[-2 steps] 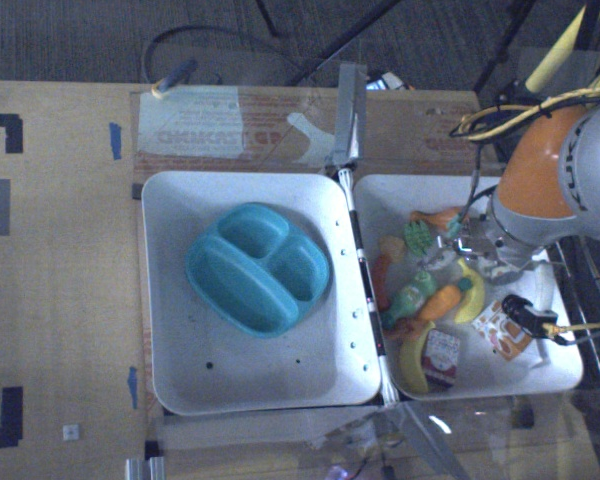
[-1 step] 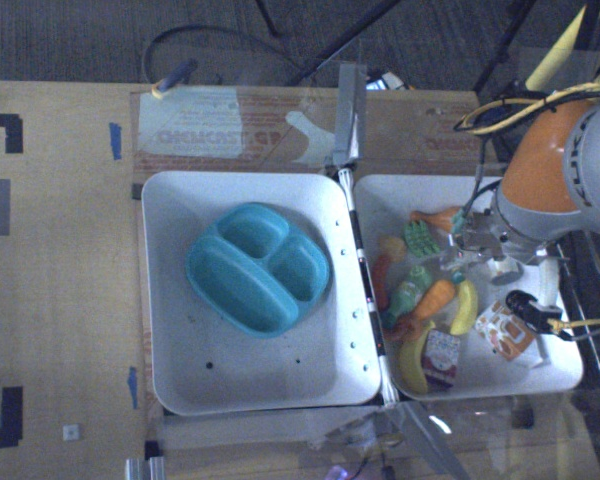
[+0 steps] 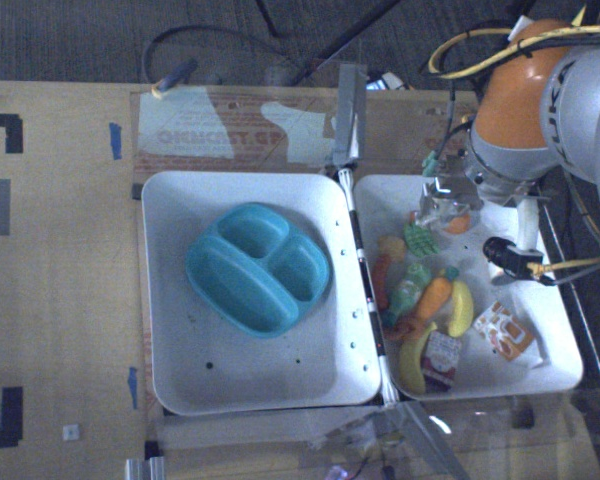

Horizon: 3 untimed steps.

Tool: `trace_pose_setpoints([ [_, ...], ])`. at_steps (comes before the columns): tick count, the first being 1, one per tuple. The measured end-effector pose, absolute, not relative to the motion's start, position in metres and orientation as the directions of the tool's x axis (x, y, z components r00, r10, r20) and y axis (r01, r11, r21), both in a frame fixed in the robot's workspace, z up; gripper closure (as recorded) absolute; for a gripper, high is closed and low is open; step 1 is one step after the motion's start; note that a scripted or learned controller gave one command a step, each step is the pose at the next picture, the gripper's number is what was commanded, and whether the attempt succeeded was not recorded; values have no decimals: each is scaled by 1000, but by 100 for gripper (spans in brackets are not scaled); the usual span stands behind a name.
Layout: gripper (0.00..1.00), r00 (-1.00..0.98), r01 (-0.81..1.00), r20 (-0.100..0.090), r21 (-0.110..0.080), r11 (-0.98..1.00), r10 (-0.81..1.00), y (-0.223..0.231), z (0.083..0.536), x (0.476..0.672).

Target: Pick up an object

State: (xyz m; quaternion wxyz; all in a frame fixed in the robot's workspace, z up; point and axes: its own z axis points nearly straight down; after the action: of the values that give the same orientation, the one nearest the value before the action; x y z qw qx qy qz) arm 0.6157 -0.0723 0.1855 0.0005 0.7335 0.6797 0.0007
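Overhead view of the worktop (image 3: 60,298) with two shallow white bins side by side. All places are given from the right bin (image 3: 555,363). The arm (image 3: 535,98) — grey, with an orange band — reaches over this bin's far edge, and its tool (image 3: 442,208) hangs low over the far left corner, just above a small green piece (image 3: 418,238). Whether the tool is apart, together or clamped on anything cannot be told; glare and blur hide it. Candidate objects lie in a heap along the bin's left side: a carrot (image 3: 432,294), two bananas (image 3: 461,309) and a dark packet (image 3: 441,353). An orange-and-white carton (image 3: 506,331) sits apart, toward the near right corner. The neighbouring left bin (image 3: 180,368) holds a teal divided tray (image 3: 259,267).

The step in hand appears to be the descent onto a chosen object — nothing looks lifted yet. The next move would call for a firm closure on one item and a straight rise clear of the heap.

Writing: faint mirrored lettering on the clear sheet (image 3: 195,136) beyond the left bin, not legible; print on the carton is too small to read.
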Motion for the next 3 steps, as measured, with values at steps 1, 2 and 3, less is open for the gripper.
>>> trace_pose_setpoints([
  [1,0,76,997,0,0,-76,997,-73,185,615],
  [2,0,-43,999,0,3,43,999,-115,86,598],
  [3,100,-41,999,-2,9,41,999,-115,98,599],
])
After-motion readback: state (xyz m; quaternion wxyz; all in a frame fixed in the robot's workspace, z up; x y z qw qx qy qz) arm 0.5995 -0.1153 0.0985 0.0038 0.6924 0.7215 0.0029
